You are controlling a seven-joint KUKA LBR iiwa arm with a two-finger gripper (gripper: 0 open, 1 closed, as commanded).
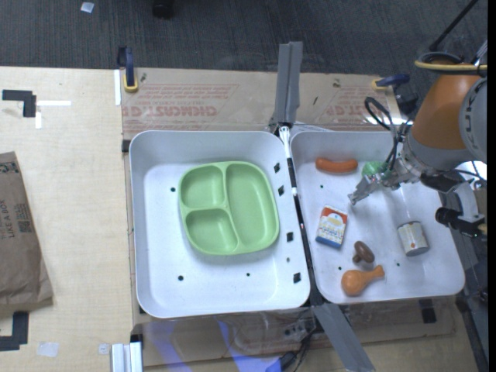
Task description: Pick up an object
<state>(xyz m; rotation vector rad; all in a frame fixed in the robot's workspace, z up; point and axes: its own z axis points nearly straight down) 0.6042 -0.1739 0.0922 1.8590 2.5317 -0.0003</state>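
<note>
From the overhead camera: the gripper point(363, 193) hangs over the right bin point(442, 284), right of centre frame, but I cannot tell how its fingers are set. Five loose items in that bin: one sausage point(336, 164), one small carton point(332, 228), one metal can point(413, 238), one brown lump point(363, 251), one orange gourd toy point(358, 280). The carton, nearest below the gripper, looks light and stiff; grip its long flat sides. One green divided plate point(229, 206) sits in the left bin point(155, 208).

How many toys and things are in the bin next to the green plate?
5, maybe more under the arm: a sausage at the back, a small box mid-bin, a can right, a brown lump and an orange gourd in front.
</note>
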